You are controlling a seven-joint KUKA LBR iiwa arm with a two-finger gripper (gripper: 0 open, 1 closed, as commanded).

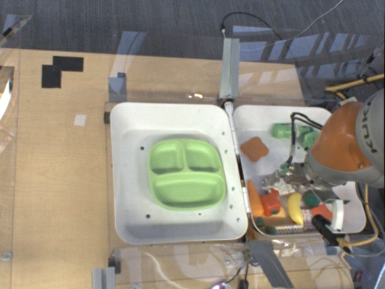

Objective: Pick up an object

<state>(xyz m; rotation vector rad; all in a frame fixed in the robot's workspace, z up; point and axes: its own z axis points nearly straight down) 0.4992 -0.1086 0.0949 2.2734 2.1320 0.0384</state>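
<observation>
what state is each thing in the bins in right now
green tray: flat in the left bin, right side up
brown piece: loose in the right bin, apart from the pile
banana: lying in the pile
gripper: low over the pile

Two white bins seen from above.
Left bin [120, 179] holds a green tray [186, 173] — the arm [346, 143] reaches over the cluttered right bin [252, 116].

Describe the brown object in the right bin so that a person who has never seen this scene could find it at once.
Start at the right white bin, the one where the arm works. In its upper left part lies the brown piece, flat and roughly square, alone on bare white floor. The other items are bright green, yellow, orange or red and mostly crowd the bin's lower part.
</observation>
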